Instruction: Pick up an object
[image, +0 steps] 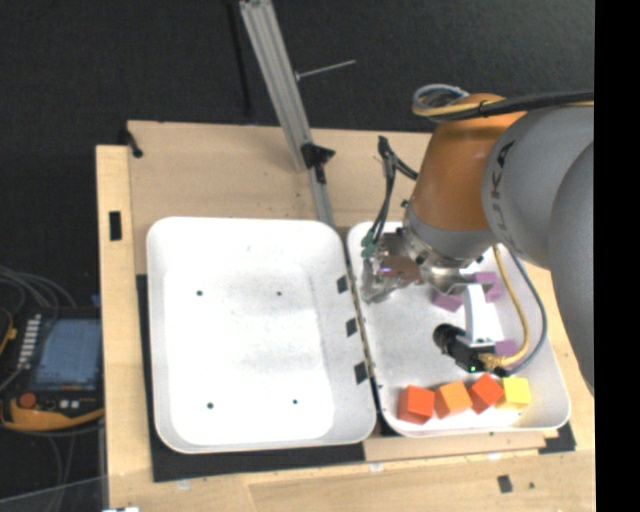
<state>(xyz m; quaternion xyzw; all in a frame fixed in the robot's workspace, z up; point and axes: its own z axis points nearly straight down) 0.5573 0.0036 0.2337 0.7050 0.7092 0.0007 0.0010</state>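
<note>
The gripper hangs low at the upper left of the right bin — whether open or shut, I cannot tell. The blocks sit lower right, well apart — better to centre over one, then descend straight.

Four small blocks, red-orange, orange, red and yellow, line the right bin's near wall.
</note>
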